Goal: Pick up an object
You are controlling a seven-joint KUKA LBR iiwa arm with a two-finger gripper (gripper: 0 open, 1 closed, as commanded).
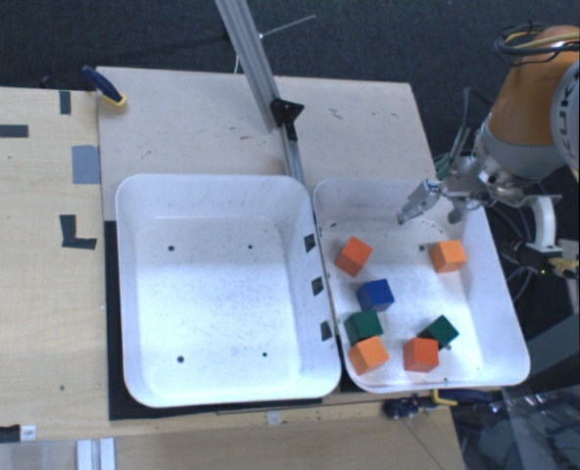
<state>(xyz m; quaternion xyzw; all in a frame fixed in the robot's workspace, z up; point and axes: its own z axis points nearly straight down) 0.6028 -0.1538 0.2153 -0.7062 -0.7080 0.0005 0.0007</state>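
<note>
1. Blocks lie in the right bin (pixel 496 351), the one nearer to the arm: an orange block (pixel 354 256) near the wall shared with the left bin, a blue block (pixel 375 294) just below it, a green block (pixel 363 324) touching another orange one (pixel 369 353) at the front, a red-orange block (pixel 421 353) beside a dark green one (pixel 440 331), and a single orange block (pixel 448 256) near the right wall.

2. The step in hand, as I judge it, is the approach. Nothing is picked yet; every block rests on the bin floor.

3. The gripper (pixel 419 204) hangs over the far part of the right bin, above and a little to the left of the single orange block, not touching it. The fingers look slightly spread, with nothing between them, though they are small and somewhat blurred.

4. The arm (pixel 530 116) reaches in from the right side of the desk (pixel 192 130), its orange band above the wrist, and the wrist is tilted so that the fingers point down and toward the left.

5. The next move, I think, calls for choosing one block. The single orange block is nearest and stands apart from the others, so there is free room on both sides for the fingers. The gripper must come over its middle and then go down.

6. The left bin (pixel 133 262) has no part in this step.
</note>
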